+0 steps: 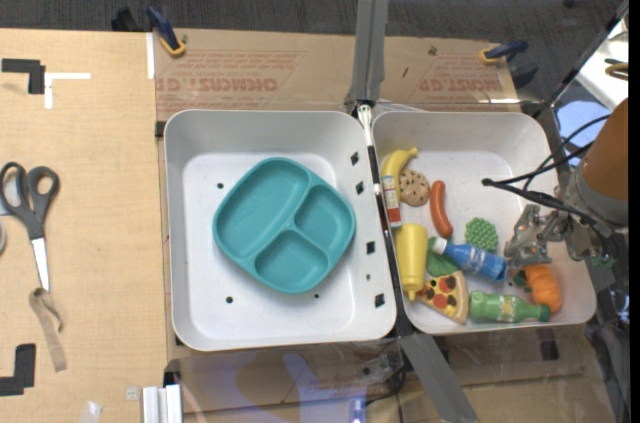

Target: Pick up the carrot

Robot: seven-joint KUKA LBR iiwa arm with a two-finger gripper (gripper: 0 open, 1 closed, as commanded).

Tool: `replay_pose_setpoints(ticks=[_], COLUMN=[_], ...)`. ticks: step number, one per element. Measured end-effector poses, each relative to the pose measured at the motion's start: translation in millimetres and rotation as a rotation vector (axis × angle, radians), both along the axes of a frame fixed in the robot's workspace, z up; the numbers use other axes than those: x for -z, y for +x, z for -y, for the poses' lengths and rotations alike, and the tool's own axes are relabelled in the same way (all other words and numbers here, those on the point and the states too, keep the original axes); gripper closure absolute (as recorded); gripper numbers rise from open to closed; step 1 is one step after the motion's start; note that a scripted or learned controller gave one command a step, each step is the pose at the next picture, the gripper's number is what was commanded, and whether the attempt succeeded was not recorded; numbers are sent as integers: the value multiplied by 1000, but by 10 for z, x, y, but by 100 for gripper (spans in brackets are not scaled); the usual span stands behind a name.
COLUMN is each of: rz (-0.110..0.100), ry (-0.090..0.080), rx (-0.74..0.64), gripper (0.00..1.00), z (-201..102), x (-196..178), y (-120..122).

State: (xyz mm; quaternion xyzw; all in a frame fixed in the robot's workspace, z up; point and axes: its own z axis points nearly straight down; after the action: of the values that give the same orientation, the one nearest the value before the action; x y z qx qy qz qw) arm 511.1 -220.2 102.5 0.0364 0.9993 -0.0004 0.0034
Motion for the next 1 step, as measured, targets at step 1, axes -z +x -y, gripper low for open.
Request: replay_pose_setpoints(ticks=[1], rz=[-5], ry=[1], rx=[-13], gripper=[100], z=[-59], x=[5], y=[-325])
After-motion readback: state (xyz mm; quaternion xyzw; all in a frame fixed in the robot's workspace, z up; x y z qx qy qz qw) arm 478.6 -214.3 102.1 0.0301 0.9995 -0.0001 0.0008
